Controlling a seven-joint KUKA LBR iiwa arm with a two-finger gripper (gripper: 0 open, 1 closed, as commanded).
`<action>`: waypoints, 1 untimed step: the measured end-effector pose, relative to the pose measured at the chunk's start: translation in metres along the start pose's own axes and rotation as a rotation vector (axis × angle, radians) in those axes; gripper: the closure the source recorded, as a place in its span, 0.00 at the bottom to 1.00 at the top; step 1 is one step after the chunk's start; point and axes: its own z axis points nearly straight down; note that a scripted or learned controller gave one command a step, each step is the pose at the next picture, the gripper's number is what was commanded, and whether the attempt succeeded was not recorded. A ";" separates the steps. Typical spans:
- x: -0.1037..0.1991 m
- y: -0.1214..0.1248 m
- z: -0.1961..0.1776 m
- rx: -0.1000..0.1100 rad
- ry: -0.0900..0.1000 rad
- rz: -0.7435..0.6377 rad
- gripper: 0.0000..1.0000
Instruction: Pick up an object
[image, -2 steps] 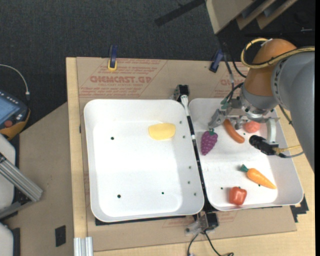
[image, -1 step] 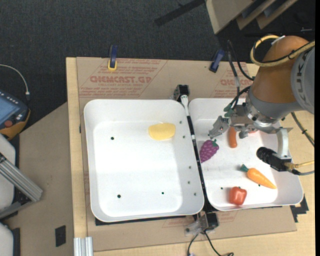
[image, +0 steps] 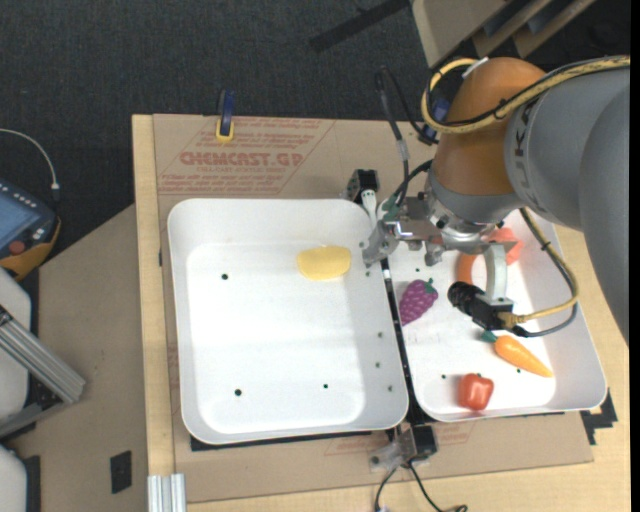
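My gripper (image: 406, 250) hangs over the back left part of the right bin (image: 570, 395), close to the wall shared by the two bins. Its fingers stand apart, and I see nothing between them. A purple bunch of grapes (image: 417, 299) lies just in front of it on the bin floor. An orange carrot (image: 523, 354) and a small red pepper (image: 476, 390) lie nearer the front. A red-orange piece (image: 467, 268) shows beside the wrist, partly hidden by the arm. A pale yellow oval object (image: 323, 263) rests in the left bin (image: 200, 330).
A black cable plug (image: 470, 298) with a yellow lead hangs off the arm above the right bin. The grey arm and its orange band (image: 490, 110) cover the back of that bin. Cardboard (image: 250, 150) lies behind the bins.
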 end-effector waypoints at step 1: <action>-0.005 0.000 -0.010 -0.001 0.000 0.007 1.00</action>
